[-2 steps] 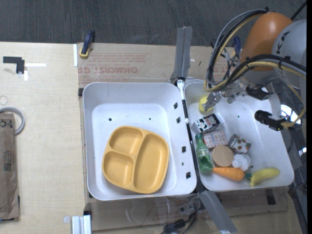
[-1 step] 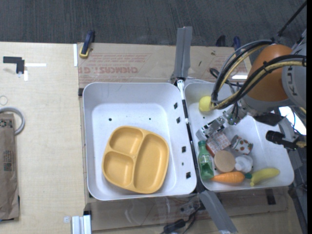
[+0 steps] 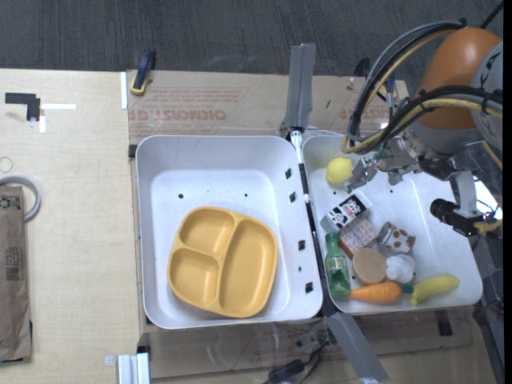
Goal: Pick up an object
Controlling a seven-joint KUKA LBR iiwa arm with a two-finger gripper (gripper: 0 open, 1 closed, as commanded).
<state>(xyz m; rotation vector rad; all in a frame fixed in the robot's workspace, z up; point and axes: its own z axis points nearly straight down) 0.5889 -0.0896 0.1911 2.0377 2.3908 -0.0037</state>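
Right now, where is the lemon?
The lemon lies in the right bin, at its far left corner, just left of the claw and above the small black-and-white box.

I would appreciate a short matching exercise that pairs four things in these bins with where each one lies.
Things:
1. yellow divided plate
2. lemon
3. carrot
4. banana

Places:
A. right bin, near edge, beside the green bottle
B. left bin
C. right bin, near right corner
D. right bin, far left corner

Pairs: 1-B, 2-D, 3-A, 4-C
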